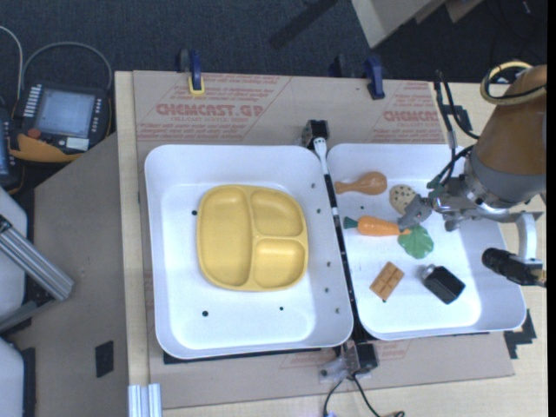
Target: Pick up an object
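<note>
Grey arm (512, 142) leans leftward, end effector (415, 215) above carrot (378, 227).

Left bin (165, 259) mostly taken up by big yellow plate (252, 236), free room only round its edges, right bin (365, 315) crowded in the middle w/ carrot (379, 227), green thing (416, 242), wooden spoon (362, 184), cookie (400, 197), brown block (387, 281), black block (443, 285), gripper (420, 213) low over carrot end, open floor near front left corner.

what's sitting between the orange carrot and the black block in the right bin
In the camera view, a green leafy toy vegetable lies between the orange toy carrot and the black rectangular block, nearer the carrot's thick end. Bare white bin floor follows.
</note>
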`<state>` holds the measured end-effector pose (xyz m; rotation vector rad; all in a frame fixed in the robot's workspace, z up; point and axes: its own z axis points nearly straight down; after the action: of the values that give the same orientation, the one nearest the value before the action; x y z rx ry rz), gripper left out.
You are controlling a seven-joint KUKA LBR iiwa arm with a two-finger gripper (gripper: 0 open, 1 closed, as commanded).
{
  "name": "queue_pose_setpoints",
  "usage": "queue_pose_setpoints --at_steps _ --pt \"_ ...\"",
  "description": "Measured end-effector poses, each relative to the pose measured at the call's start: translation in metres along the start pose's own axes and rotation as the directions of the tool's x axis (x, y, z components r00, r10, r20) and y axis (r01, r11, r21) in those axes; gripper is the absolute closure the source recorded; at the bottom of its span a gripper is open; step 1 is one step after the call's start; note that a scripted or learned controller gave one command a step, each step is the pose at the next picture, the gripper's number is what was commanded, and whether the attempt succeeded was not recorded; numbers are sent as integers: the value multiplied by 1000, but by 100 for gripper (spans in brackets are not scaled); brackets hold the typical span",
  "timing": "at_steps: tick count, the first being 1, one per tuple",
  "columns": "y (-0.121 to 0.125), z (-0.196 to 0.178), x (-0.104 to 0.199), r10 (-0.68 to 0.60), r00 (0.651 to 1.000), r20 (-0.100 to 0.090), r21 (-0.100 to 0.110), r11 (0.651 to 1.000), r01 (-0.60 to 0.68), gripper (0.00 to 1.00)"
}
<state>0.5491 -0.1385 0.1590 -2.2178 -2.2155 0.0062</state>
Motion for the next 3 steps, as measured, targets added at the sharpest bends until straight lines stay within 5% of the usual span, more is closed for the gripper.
queue_pose_setpoints --at_steps 1,2,3 --pt "0 59 -9 1 1000 -1 2 1000 -1 0" --pt "2 44 -9 2 1000 3 -8 1000 -2 100" --pt "4 -4 0 -2 1000 4 -14 1000 3 100"
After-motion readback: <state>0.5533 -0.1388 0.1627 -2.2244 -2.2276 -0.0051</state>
